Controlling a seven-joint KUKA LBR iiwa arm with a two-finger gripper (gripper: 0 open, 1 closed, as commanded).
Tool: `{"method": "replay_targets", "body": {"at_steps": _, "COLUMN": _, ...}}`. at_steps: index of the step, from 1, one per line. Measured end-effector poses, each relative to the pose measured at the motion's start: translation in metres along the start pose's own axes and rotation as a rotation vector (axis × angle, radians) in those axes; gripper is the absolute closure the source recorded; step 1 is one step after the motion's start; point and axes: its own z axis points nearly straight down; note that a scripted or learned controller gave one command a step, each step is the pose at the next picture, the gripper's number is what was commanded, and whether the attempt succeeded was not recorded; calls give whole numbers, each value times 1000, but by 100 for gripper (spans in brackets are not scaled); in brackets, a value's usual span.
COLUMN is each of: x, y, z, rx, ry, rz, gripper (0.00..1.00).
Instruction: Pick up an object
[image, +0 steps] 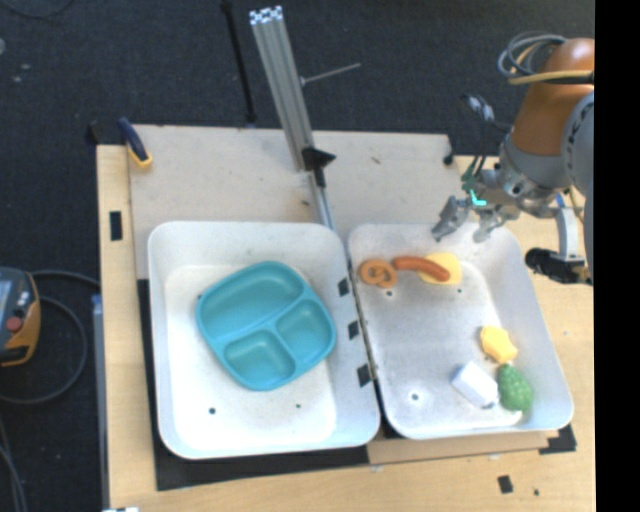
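My gripper (465, 222) hangs over the far rim of the right bin (430, 345), open, with nothing between its fingers. Just below it in the bin lie a hot dog in a yellow bun (428, 267) and a small brown pretzel (377, 273). Near the bin's right front corner sit a yellow toy (498, 344), a white block (473, 384) and a green bumpy toy (515, 388). The arm's orange band (555, 95) is at the upper right.
The left bin (180, 400) holds a teal divided plate (265, 324). A slanted metal post (290, 95) rises behind the bins. A blue and yellow clamp (134, 143) sits at the bench's far left corner.
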Motion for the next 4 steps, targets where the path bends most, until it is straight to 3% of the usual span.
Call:
{"method": "replay_targets", "body": {"at_steps": 1, "x": 0, "y": 1, "z": -3, "rx": -5, "ry": -1, "rz": -1, "gripper": 0}}
{"method": "replay_targets", "body": {"at_steps": 3, "x": -15, "y": -2, "z": 87, "rx": -3, "ry": -1, "rz": 2, "gripper": 0}}
{"method": "replay_targets", "body": {"at_steps": 4, "x": -17, "y": 3, "z": 93, "rx": -18, "ry": -4, "rz": -1, "gripper": 0}}
